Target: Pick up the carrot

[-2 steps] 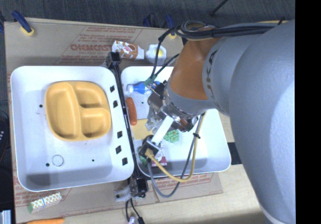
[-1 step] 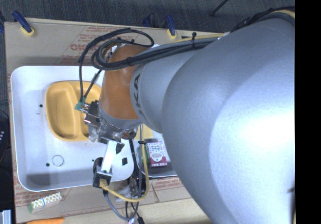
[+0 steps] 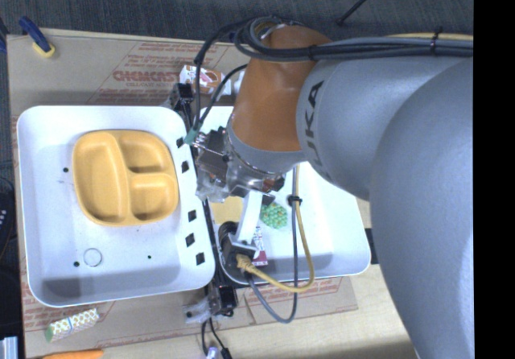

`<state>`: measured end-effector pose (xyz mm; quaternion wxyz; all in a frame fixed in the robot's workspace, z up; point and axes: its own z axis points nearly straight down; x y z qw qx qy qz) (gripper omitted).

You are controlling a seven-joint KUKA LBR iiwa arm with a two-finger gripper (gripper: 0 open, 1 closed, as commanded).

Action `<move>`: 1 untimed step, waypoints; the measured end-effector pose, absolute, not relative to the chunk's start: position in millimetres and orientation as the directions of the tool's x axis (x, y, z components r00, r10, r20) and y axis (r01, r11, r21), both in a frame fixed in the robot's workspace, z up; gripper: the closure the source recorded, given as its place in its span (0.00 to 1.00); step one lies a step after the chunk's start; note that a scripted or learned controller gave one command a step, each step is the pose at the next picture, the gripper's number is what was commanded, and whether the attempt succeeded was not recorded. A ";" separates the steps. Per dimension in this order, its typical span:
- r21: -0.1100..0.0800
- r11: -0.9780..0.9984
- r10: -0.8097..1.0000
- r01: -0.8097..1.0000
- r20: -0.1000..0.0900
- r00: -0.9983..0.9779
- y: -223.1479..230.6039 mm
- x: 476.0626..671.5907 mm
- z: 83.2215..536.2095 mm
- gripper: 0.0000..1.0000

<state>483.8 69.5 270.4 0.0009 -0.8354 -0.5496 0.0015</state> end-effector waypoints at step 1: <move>-0.003 -0.402 0.916 0.916 -0.001 0.402 4.6 476.3 290.1 1.00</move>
